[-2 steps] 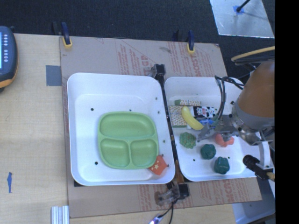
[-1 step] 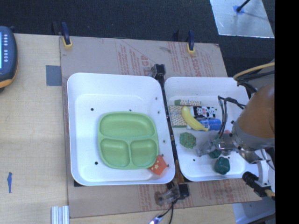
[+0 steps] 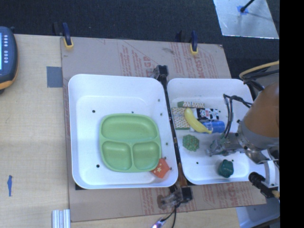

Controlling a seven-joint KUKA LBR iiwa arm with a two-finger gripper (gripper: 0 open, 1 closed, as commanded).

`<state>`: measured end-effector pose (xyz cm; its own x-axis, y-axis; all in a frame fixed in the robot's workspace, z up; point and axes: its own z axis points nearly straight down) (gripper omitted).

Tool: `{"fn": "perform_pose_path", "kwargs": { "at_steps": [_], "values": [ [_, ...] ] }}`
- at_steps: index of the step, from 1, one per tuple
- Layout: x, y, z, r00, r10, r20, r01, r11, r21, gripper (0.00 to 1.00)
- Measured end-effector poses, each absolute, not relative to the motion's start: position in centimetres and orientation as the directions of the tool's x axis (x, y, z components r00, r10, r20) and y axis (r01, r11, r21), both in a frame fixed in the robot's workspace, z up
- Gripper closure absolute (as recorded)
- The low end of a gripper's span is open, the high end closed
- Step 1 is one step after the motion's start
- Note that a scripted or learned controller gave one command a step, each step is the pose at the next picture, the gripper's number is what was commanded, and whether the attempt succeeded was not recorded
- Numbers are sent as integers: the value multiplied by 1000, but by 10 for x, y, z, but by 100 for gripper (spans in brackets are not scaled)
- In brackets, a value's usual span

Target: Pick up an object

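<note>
Here the gripper (image 3: 214, 149) is hovering low in the right bin (image 3: 190, 87), fingers seemingly parted, gripping nothing, between the green ball (image 3: 191, 142) and dark green object (image 3: 226, 168), banana (image 3: 194, 120) lying nearby

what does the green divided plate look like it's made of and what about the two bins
Green divided plate: probably molded plastic, matte, uniform color with soft rounded compartment edges. Left bin and right bin: likely thin white plastic, smooth, slightly glossy, with rounded rims.
</note>
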<state>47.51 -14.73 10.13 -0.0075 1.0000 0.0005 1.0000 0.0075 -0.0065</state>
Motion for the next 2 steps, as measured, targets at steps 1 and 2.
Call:
{"fn": "perform_pose_path", "kwargs": {
  "at_steps": [1, 2],
  "values": [
    [478, -91, 234, -10, 1000, 1, 1000, 10, 8, 100],
    [500, -6, 266, -14, 1000, 2, 1000, 14, 1, 100]
  ]
}}
